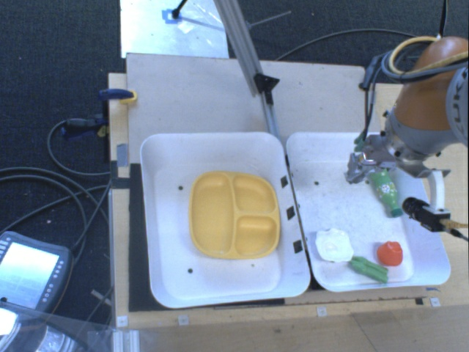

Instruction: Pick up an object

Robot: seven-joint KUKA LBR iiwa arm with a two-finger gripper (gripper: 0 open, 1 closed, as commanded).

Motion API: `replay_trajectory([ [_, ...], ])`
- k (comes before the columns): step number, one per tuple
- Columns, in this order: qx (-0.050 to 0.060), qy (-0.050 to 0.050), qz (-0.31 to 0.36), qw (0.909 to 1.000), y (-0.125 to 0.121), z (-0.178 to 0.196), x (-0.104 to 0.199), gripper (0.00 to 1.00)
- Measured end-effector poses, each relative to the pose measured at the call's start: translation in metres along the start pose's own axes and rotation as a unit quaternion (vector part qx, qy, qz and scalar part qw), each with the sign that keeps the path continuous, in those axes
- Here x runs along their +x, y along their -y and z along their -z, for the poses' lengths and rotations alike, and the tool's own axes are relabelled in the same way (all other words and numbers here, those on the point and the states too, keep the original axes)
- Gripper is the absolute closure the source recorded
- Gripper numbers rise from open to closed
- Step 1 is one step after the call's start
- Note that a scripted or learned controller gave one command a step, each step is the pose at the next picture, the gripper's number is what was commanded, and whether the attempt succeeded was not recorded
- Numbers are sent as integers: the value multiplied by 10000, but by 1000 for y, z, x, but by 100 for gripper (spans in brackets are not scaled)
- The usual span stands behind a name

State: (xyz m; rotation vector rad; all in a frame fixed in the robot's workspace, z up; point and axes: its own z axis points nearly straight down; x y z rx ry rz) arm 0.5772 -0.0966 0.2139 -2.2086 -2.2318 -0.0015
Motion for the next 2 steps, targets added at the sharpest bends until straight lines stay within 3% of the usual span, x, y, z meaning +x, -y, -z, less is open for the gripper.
replay_trajectory([
  [2, -8, -1, 5, 10000, 8, 12, 103, 100],
])
